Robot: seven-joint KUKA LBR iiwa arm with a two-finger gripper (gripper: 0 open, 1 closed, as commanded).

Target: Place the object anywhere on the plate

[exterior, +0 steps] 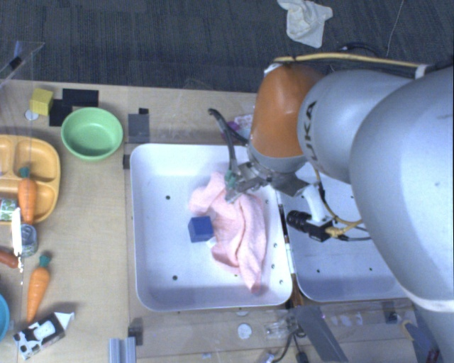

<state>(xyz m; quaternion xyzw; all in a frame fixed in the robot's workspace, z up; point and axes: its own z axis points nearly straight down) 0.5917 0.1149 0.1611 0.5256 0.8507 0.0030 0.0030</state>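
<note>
Here, two white bins are seen side by side: the left bin (152, 283) holds a pink cloth (237, 227) and one blue cube (201, 229), and much of the right bin (340, 283) is covered by the grey arm (383, 156). The gripper (234, 186) is lowered onto the upper edge of the cloth, whose folds appear pinched there; whether the fingers are spread or pressed together cannot be told. The cube is lying just beside the cloth's left edge, touching it. To the left of the bins, one green bowl (91, 132) is set near a yellow divided plate (32, 177), on which one carrot (27, 200) is resting. A second carrot (37, 282) is laid on the bench below it, well apart from the bins. One small yellow block (42, 100) is placed beside a black block (79, 99), and a crumpled white rag (306, 20) is seen on the dark floor beyond the bench
</note>
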